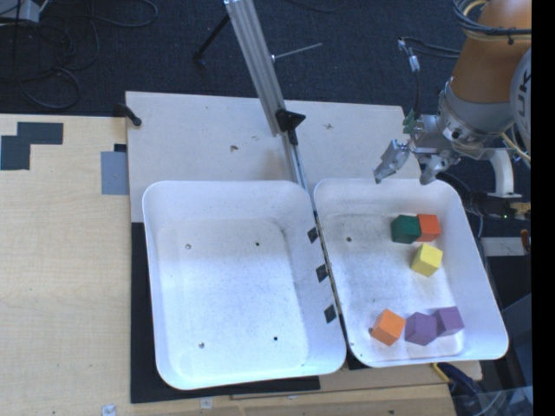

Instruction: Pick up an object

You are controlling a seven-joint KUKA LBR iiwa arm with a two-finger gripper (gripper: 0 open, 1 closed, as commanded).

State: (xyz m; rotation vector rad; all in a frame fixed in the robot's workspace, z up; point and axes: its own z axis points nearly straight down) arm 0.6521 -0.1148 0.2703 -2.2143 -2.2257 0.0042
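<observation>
Grey metal fingers of the tool (pixel 408 166) stand spread wide with nothing between them above the far rim of the right bin (pixel 486 271), so the reach is only beginning. Next it should drop toward the green block (pixel 404 229), which touches an orange block (pixel 429 226); the arm's upper part is cut off.

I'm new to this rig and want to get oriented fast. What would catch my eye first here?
The coloured blocks in the right bin: green touching orange with yellow just below, then another orange and two purple ones along the near wall. The hand hangs open above that bin's far rim, holding nothing.
</observation>
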